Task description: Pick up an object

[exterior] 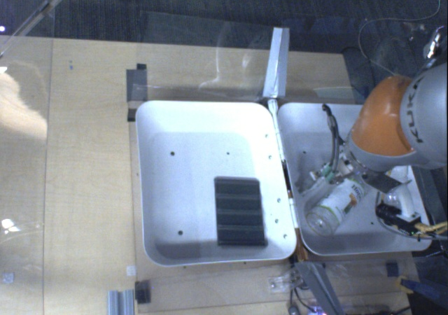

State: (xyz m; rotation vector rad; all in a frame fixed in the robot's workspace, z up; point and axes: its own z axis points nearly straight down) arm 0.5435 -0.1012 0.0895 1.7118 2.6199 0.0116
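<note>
A clear plastic bottle (332,208) with a pale label lies on its side in the right bin (306,131), slanting from lower left to upper right. My gripper (328,173) hangs low in that bin, just above and behind the bottle's upper end, under the grey arm with its orange band (380,127). Whether it touches the bottle cannot be made out. A black ribbed rectangular block (240,211) lies flat in the left bin (175,131), near its front right corner.
The two white bins share a raised middle wall (283,166). A metal upright (276,68) stands behind the join. A clear panel covers the wooden bench at the left (63,166).
</note>
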